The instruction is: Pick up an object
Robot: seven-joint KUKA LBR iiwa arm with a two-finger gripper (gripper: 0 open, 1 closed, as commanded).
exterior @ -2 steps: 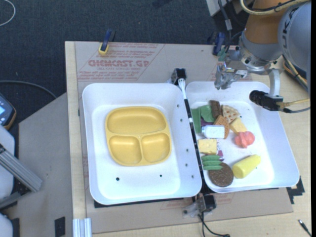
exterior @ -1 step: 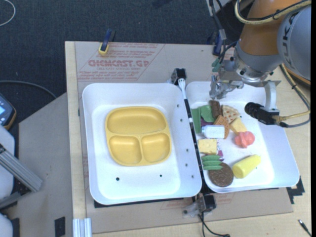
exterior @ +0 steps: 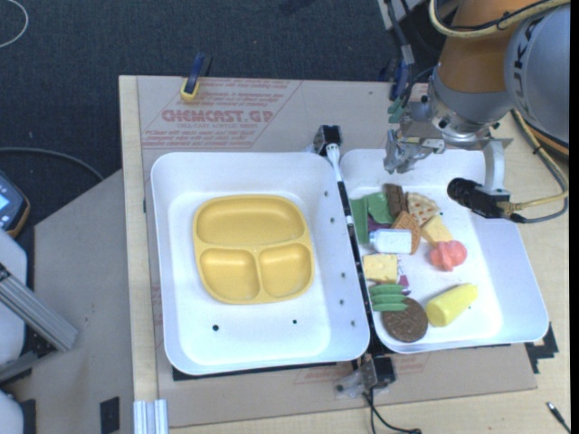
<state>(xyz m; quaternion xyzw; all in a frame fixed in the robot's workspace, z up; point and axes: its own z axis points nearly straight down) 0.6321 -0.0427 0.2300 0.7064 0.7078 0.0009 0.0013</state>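
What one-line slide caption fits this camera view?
Gripper hangs above the right bin's far edge, toy food piled below; yellow tray in left bin.

From where I work, the one thing I can read is red printing on the brown board (exterior: pixel 226 107) under my bins, at about eleven o'clock from the left bin (exterior: pixel 172 242). The big line reads "CHEMCAST GP", slanting up toward one o'clock. Rows of smaller red print run above and below it, too fine for me to make out. A red diagonal line crosses the same sheet just past the big lettering.
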